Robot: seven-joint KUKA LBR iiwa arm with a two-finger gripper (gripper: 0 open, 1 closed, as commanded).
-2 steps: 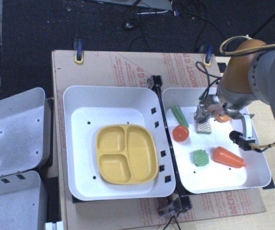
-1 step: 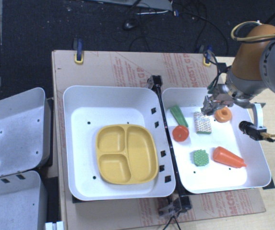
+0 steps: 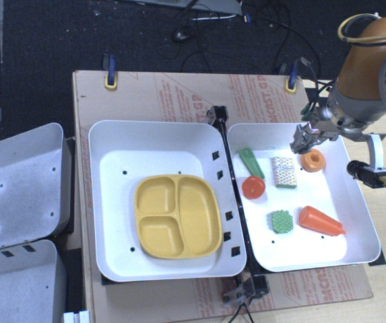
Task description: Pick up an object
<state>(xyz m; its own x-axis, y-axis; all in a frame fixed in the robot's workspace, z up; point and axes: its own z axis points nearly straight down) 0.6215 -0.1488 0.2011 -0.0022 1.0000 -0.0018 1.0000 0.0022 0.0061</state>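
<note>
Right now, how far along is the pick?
Done: the gripper is over the right bin, close beside the orange ring. In hand: nothing visibly held. Left: the grasp and lift. The ring, sponge, carrot, tomato and green stick all lie in the bin.

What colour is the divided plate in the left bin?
Yellow: the divided plate shows plainly in the camera view.

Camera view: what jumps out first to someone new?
The yellow divided plate, alone in the left bin. Then the bright pieces in the right bin: an orange carrot, a red tomato, a green stick. The gripper hangs at that bin's far edge, beside an orange ring.
</note>
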